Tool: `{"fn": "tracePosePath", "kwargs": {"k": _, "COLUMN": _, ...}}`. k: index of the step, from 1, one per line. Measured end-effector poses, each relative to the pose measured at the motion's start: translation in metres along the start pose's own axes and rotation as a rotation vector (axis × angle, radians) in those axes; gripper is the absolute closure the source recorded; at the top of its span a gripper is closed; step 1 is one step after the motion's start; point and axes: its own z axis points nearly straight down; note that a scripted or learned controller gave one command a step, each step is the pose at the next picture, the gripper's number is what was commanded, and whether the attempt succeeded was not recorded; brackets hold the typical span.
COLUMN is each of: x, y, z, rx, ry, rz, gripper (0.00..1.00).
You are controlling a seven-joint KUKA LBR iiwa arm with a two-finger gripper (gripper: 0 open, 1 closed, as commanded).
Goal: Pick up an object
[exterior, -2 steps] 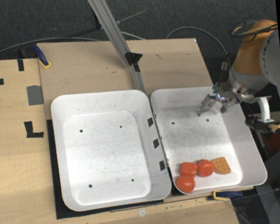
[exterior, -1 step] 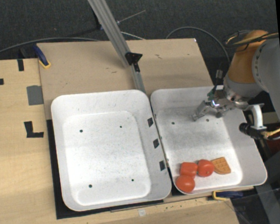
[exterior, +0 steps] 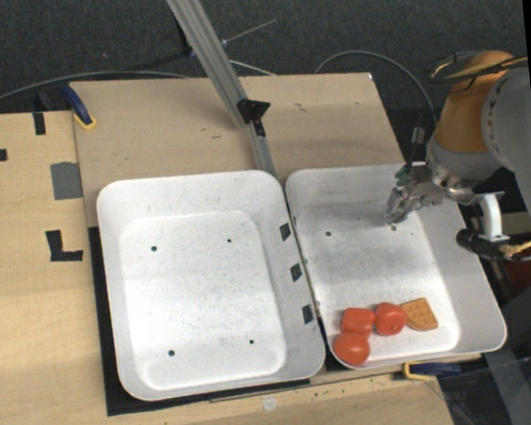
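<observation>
Three round glossy red pieces (exterior: 364, 329) and a flat tan cracker (exterior: 420, 314) share the right bin (exterior: 363, 244); metallic hand (exterior: 399, 208) hovers, grip unclear.

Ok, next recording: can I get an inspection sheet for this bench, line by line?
Surface: wooden bench with left bin and right bin side by side.
Job's things: three red pieces and a tan cracker clustered at the right bin's near edge.
Clutter: black tape marks on the bench.
End effector: over the right bin's far part, away from the pieces, holding nothing visible.
Cables: black cable behind the bench.
Surroundings: slanted metal pole.
</observation>
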Motion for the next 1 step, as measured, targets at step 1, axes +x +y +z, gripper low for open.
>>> {"fn": "tracePosePath", "kwargs": {"k": 1, "x": 0.0038, "y": 0.0011, "z": -0.0634, "rx": -0.006, "ry": 0.000, "rz": 0.002, "gripper": 1.00}}
